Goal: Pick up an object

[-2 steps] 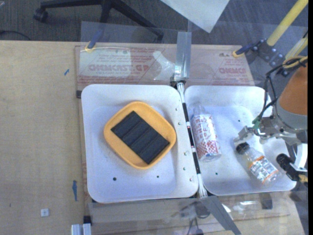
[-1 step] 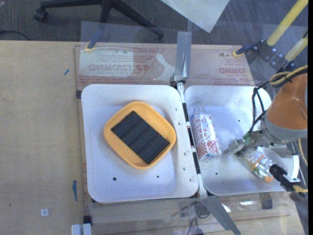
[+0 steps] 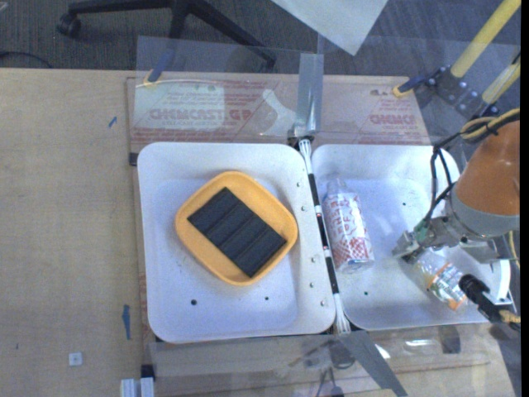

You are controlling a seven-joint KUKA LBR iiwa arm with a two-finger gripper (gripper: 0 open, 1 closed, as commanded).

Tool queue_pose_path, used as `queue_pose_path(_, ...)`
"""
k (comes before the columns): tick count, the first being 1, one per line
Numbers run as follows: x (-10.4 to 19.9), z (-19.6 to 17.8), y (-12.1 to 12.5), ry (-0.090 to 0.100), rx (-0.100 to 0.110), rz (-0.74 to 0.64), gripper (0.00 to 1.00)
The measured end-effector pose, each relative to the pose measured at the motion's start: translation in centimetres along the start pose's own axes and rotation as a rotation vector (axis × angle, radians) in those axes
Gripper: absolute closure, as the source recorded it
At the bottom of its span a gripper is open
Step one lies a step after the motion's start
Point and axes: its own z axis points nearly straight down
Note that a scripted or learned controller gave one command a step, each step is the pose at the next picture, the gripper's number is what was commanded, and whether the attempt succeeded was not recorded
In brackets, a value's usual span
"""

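A yellow square dish with a black ribbed pad on top [image 3: 236, 227] lies in the left bin [image 3: 165, 304]. In the right bin [image 3: 388, 180], a red-and-white patterned can [image 3: 345, 231] lies on its side near the left wall. A small clear packet with orange bits [image 3: 442, 278] rests at the bin's right front. My gripper [image 3: 412, 246] is low over the right bin, between the can and the clear packet, just up-left of the packet. The arm's wrist with its orange band [image 3: 492, 180] hangs above it. Nothing shows between the gripper's tips.
A raised divider with rivets [image 3: 318, 238] runs between the two bins. Clear plastic panels with red print [image 3: 215, 110] stand behind them. Wooden bench top [image 3: 58, 222] spreads to the left. Yellow poles [image 3: 488, 31] cross the top right.
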Motion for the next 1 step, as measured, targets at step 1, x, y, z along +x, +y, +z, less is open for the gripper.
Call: queue_pose_path(1, 6.93, -10.08, 5.64, 0.003, 0.011, -0.132, 1.0)
